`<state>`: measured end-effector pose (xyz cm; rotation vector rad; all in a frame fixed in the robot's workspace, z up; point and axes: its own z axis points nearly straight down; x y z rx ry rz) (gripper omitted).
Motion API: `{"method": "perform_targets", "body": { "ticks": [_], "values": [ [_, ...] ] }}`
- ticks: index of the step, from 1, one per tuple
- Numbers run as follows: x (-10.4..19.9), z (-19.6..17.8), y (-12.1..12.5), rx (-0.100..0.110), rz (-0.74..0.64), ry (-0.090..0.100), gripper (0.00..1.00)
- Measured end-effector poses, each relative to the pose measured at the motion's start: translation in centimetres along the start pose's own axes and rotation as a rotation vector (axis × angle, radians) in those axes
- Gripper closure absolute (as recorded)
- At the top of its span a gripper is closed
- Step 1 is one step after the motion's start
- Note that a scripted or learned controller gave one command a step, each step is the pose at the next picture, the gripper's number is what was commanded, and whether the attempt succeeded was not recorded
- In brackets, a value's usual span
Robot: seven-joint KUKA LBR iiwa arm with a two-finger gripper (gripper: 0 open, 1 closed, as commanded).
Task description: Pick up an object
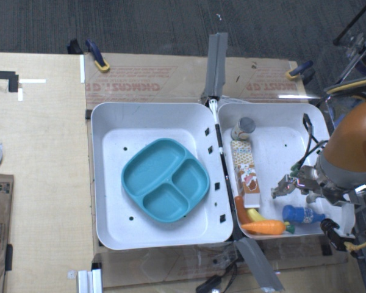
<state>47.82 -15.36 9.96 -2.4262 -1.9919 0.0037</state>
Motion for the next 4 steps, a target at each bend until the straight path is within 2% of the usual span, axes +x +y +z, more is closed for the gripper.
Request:
{"method": "perform_targets", "body": {
  "ticks": [1, 2, 3, 4],
  "values": [
    [0.0, -0.9, 0.0, 0.001, 0.003, 0.0, 1.0],
    [4.6, -3.3, -1.0, -0.001, 0.215, 0.0, 1.0],
    [4.6, -3.3, -1.0, -0.002, 0.216, 0.0, 0.0],
    [6.4, -3.6, 3.9, 0.0, 0.158, -0.002, 0.0]
  ]
}}
